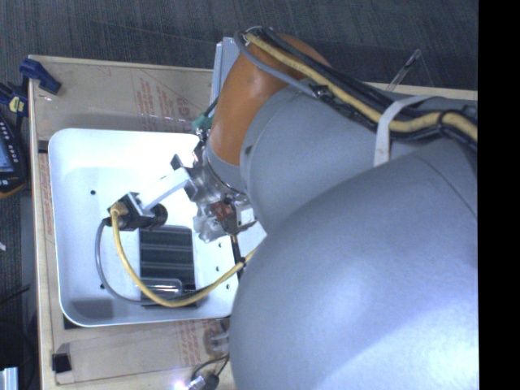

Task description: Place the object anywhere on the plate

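Single overhead view, slanted.

Arm (366, 258): the grey body fills the frame from 12 o'clock round through 3 to 6 o'clock. The orange band (244, 96) sits at about 12 o'clock, and the wrist points down toward 9 o'clock, into the bin.

Bin (65, 161): white and shallow, in the 9 o'clock half of the frame. Its 3 o'clock side is covered by the arm. The rim and wall are visible along the 12, 9 and 6 o'clock sides.

Gripper (215, 216): a metal assembly low over the bin floor, at the 3 o'clock side of the visible floor. Wrist hardware hides its working end. I cannot tell whether it is spread or closed, and I cannot make out anything held in it.

Block (166, 254): dark, rectangular, with a ribbed top face and the ribs running 12 to 6 o'clock. It lies flat on the bin floor toward 6 o'clock, at about 7 o'clock from the gripper. Its 1 o'clock corner is just beside the gripper body; contact there is not resolvable. A bright metal edge shows along its 6 o'clock end. It is the only loose item I can make out in the bin.

Two small dark specks sit on the bin floor at its 9 o'clock side.

Desk (122, 96): pale board with red print, framing the bin. A blue clamp (36, 71) is at its 10 o'clock corner.

Floor (122, 15): dark, beyond the desk at 12 o'clock.
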`<state>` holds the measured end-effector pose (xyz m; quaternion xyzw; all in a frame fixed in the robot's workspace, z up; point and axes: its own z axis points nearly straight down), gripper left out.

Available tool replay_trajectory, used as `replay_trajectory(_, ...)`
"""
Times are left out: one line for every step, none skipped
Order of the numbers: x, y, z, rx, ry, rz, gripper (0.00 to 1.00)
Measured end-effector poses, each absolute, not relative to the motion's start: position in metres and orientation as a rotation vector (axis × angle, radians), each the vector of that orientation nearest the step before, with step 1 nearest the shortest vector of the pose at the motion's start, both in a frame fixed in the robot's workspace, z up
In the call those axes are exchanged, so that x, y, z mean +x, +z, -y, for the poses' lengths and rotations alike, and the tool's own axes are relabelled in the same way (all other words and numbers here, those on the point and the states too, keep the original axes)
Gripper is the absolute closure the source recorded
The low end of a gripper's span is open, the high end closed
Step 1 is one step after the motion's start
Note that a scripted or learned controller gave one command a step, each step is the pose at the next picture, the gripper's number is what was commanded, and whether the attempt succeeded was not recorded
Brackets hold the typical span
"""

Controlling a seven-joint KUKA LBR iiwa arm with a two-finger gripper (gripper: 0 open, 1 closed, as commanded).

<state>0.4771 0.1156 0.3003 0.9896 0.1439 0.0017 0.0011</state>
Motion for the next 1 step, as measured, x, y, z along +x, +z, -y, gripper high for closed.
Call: replay_trajectory(0.4771, 0.3126, -0.0121, 3.075, -0.005, -0.658, 1.00)
